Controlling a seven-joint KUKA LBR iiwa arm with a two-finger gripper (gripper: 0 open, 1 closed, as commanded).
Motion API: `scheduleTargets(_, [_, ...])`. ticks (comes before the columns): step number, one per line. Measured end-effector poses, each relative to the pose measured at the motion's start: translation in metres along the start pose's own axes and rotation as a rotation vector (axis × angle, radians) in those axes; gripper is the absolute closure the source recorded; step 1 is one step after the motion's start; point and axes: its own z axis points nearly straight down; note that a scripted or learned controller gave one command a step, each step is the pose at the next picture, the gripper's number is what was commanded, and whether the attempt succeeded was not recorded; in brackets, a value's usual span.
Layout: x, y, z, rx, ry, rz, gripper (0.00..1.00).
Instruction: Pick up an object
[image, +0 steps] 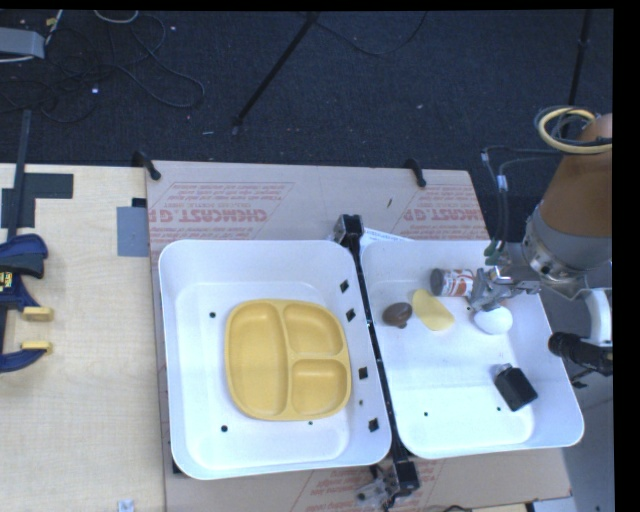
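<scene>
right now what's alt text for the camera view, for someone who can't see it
The end effector is low in the right bin, just above a white ball, near a yellow piece, brown lump, small can and black block. A yellow divided tray fills the left bin.

Glossy white plastic bins (190, 300), matt yellow plastic tray (288, 358) (smooth), brown cardboard underlay (250, 205)

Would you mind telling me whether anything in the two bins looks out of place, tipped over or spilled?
Nothing looks spilled or damaged. The small can in the right bin lies on its side, close to the gripper. The yellow divided tray sits flat in the left bin.
</scene>
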Motion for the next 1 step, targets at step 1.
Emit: scheduleTargets(1, [0.0543, 0.0135, 0.0001, 0.0, 0.001, -0.004, 1.0])
